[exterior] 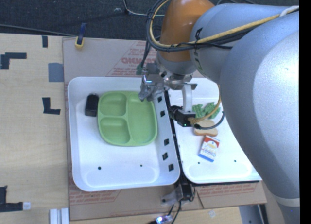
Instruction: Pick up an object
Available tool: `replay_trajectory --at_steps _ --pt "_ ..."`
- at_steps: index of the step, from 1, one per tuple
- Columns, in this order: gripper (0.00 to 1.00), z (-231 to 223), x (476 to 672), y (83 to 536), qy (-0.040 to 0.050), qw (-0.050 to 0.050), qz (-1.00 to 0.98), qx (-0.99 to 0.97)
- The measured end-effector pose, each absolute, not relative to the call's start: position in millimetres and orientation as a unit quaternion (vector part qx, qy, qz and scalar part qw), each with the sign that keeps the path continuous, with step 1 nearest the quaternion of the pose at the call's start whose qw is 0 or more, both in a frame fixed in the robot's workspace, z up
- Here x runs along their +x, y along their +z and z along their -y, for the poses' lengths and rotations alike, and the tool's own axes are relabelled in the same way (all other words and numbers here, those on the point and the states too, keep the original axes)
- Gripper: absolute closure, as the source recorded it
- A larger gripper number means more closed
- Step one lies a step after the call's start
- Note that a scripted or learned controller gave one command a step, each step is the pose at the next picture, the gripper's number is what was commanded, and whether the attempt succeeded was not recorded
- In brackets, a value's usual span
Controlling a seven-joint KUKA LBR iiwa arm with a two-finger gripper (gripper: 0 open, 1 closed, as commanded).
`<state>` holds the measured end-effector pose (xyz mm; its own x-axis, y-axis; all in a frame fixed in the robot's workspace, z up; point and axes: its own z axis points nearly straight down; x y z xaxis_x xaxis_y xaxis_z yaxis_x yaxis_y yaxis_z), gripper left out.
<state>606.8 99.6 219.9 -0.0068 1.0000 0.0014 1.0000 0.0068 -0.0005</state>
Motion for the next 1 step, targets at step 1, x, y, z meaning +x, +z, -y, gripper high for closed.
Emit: replay_trajectory --at_steps 1 --pt "0.00 -96.3 606.0 219.9 0.0009 0.001 0.708 -0.706"
